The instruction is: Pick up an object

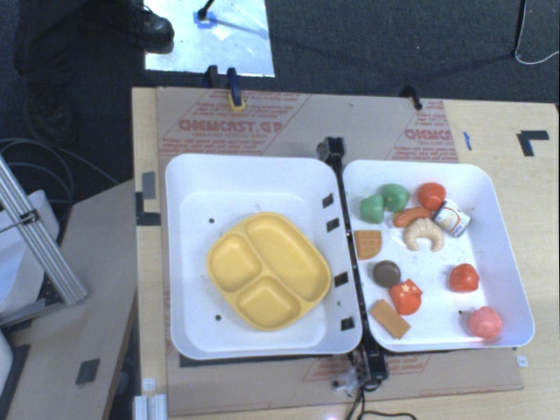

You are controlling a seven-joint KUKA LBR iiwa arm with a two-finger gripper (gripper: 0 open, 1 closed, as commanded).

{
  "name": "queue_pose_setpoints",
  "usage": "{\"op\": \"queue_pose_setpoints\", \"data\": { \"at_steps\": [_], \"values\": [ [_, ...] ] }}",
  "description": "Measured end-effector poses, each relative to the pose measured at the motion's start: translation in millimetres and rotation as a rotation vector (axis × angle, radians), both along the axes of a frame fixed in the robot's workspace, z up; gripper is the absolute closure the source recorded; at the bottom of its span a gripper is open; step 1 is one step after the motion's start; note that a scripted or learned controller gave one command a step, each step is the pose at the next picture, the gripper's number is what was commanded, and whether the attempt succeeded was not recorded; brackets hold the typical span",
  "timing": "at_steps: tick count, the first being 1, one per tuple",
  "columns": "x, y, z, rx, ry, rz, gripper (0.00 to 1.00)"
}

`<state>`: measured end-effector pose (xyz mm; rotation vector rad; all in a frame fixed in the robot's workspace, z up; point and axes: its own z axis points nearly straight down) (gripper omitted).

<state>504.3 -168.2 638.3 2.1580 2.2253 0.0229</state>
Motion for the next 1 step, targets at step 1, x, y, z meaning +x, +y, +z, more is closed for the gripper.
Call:
{"op": "queue_pose_setpoints", "data": {
  "at_steps": [1],
  "values": [
    [-14.2, 1.7, -284.7, 0.022, 0.051, -0.031, 0.00]
  ]
}}
